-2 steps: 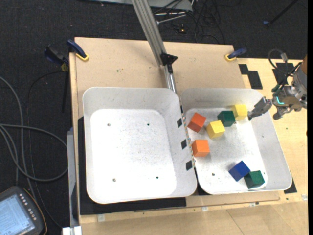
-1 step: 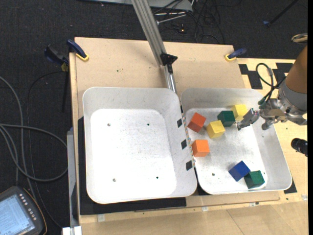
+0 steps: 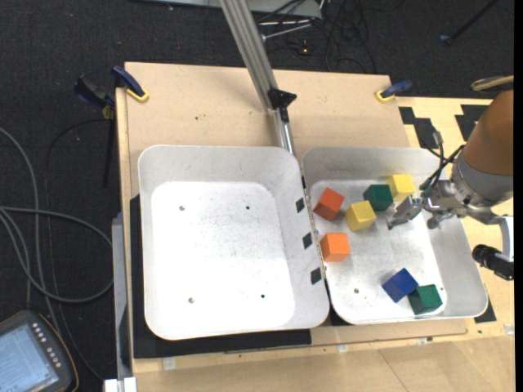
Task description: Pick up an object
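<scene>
My gripper (image 3: 406, 211) hangs low over the right white bin (image 3: 458, 256), in its upper right part, on the grey arm that reaches in from the right. Just left of it lie a yellow block (image 3: 360, 215) and a dark green block (image 3: 377, 196), and a second yellow block (image 3: 401, 185) lies just above it. Two orange blocks (image 3: 328, 203) (image 3: 335, 246) sit near the bin's left wall. A blue block (image 3: 400, 284) and a green block (image 3: 425, 298) lie side by side near the front edge. I see no block in the gripper.
The left white bin (image 3: 163, 178) stands beside the right one, and their walls meet along the middle. A slanted metal pole (image 3: 249, 39) comes down from the top to the bins' far edge. Clamps (image 3: 131, 84) (image 3: 394, 91) hold the board's back corners.
</scene>
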You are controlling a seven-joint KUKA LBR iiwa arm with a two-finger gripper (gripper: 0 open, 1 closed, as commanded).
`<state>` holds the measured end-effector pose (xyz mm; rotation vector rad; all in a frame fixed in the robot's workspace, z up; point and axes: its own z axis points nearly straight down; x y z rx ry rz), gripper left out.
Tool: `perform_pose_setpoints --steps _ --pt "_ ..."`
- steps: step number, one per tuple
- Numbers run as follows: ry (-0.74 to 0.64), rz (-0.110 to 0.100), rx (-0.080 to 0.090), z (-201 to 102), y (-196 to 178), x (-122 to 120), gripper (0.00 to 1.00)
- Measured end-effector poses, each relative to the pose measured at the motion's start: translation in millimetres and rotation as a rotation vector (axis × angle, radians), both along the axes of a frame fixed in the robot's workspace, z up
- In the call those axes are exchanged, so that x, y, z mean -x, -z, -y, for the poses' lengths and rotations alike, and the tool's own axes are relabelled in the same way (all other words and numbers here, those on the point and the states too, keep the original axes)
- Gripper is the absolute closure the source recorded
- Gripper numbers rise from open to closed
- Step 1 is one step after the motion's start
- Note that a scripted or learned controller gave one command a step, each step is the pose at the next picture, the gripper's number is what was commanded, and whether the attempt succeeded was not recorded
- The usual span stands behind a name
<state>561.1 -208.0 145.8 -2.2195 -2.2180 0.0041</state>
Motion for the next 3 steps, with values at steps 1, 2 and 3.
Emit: perform_pose_setpoints --steps 1,2,3 --pt "0.0 0.002 0.001 -0.6 53.2 0.4 0.0" --pt "0.0 0.007 0.002 0.1 40.0 -0.8 1.0" --pt "-0.003 0.01 0.003 -0.1 -4.3 -7.7 1.0"
